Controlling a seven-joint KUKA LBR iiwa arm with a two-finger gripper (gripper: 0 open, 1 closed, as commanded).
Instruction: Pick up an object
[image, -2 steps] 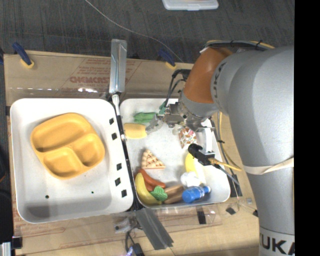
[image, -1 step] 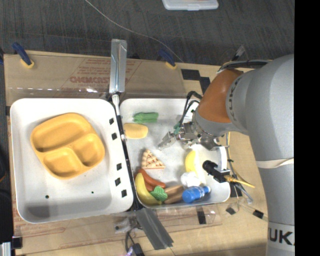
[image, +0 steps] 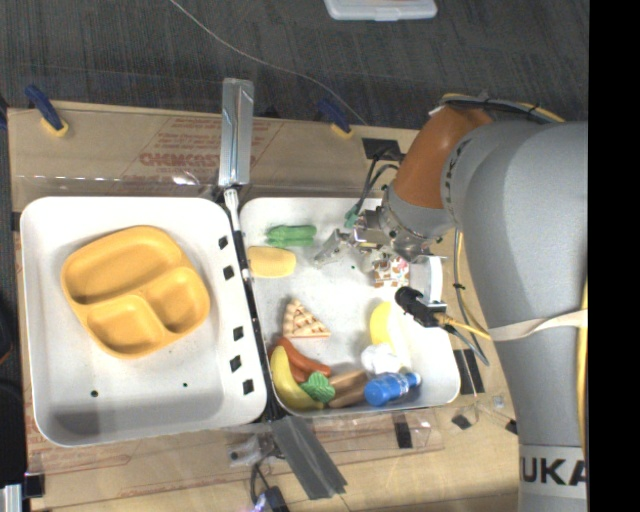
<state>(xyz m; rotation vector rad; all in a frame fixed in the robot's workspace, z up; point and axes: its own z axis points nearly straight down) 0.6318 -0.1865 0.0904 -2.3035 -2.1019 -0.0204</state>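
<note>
My gripper (image: 340, 243) hangs low over the back of the right bin (image: 345, 292), reaching in from the right. Just to its left lie a green pod-shaped toy (image: 291, 236) and a pale yellow block (image: 272, 262). A small red-and-white speckled piece (image: 390, 268) sits under the wrist, partly hidden by it. Farther forward are a pizza slice (image: 303, 321), a yellow oval toy (image: 381, 323), a white lump (image: 380, 357), a blue bottle (image: 390, 388), a banana (image: 284, 381), a red sausage (image: 298, 357) and a green leafy toy (image: 318, 386).
The left bin (image: 60, 400) holds a yellow divided plate (image: 135, 288). A metal divider (image: 236, 135) with black clips runs between the bins. The grey arm (image: 520, 260) and its cables cover the right bin's right side.
</note>
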